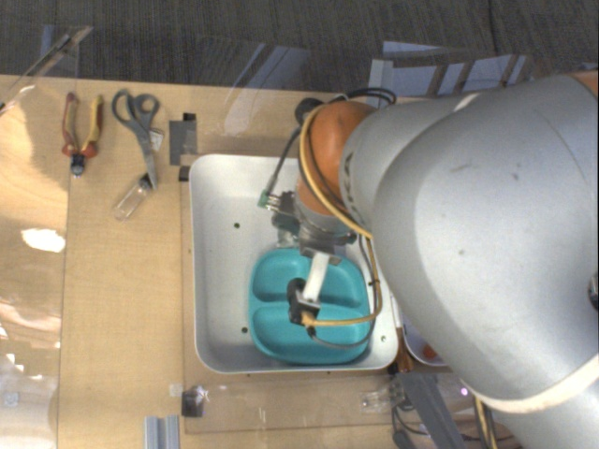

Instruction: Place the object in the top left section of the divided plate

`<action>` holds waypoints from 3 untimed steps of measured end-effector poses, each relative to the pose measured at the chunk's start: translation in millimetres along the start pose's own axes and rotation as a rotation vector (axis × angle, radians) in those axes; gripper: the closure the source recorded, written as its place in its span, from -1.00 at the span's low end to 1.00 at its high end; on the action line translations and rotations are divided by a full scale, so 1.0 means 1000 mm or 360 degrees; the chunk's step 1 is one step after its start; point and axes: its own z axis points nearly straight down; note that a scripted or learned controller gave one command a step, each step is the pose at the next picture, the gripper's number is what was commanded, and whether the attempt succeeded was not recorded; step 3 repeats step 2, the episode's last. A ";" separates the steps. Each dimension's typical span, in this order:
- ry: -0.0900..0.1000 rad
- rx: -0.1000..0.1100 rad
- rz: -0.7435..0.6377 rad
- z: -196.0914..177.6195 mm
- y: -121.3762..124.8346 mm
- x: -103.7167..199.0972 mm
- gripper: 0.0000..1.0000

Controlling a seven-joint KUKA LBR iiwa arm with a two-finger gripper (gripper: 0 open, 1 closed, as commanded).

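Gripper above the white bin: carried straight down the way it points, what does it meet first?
Most likely the teal divided plate in the white bin, near its upper middle. The gripper points down onto it; the height between them is unclear here.

Arm (468,232) blocks the right half of the frame, hiding the worktop (122,279) under it. It also covers the upper and middle part of the teal divided plate (276,330). Orange scrap (427,352) at the arm's lower edge and dark bit (194,399) bottom left: too small to tell.
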 end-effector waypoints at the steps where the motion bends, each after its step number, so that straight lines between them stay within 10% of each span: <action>1: 0.0042 -0.0093 0.0789 -0.049 -0.013 -0.018 1.00; 2: 0.0039 -0.0090 0.0790 -0.049 -0.013 -0.018 -1.00; 3: 0.0039 -0.0090 0.0790 -0.049 -0.013 -0.018 -1.00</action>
